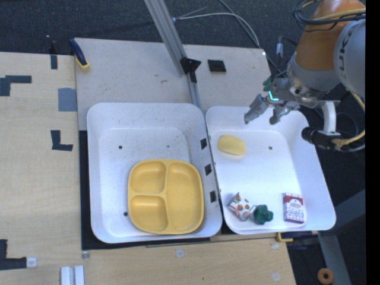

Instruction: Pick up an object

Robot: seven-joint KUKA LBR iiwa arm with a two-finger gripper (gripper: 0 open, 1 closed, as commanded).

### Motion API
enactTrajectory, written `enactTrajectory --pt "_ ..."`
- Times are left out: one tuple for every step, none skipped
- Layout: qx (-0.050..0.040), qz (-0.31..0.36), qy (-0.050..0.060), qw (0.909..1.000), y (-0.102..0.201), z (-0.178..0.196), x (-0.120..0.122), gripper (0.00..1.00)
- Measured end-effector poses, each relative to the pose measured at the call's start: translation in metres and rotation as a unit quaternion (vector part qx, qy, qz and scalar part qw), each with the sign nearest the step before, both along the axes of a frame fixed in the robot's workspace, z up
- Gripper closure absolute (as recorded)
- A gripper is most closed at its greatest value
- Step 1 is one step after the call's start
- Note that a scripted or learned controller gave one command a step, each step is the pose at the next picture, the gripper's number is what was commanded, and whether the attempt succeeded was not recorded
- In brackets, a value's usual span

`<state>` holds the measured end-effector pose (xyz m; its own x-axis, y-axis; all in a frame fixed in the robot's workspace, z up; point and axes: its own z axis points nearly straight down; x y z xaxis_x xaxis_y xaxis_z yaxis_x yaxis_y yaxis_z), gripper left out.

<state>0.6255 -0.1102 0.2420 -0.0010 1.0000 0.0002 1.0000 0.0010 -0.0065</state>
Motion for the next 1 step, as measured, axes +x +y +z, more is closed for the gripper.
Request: enactTrajectory --pt "-0.0002 0.0 -0.003 1.0 0.0001 0.0025 0.0012 0.0"
